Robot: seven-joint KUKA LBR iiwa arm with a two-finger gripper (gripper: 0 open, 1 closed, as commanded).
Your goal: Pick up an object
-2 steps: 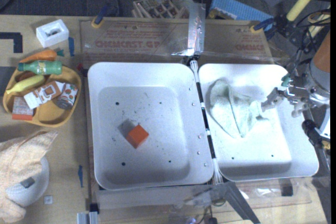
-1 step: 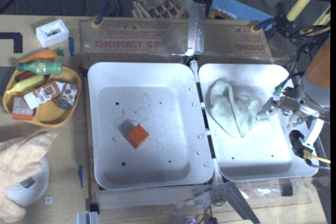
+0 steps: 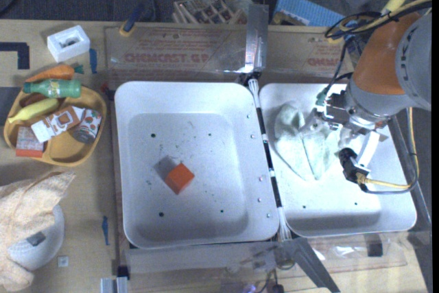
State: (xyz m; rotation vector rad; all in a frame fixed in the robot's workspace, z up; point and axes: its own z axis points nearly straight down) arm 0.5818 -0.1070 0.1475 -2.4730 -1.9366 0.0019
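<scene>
Arm (image 3: pixel 394 72) bent down, hand (image 3: pixel 328 128) low

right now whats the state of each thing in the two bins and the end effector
orange block: lying loose in the left bin, untouched
pale cloth: crumpled in the right bin
end effector: low over the right bin, at the cloth's edge, nothing visibly held
</scene>
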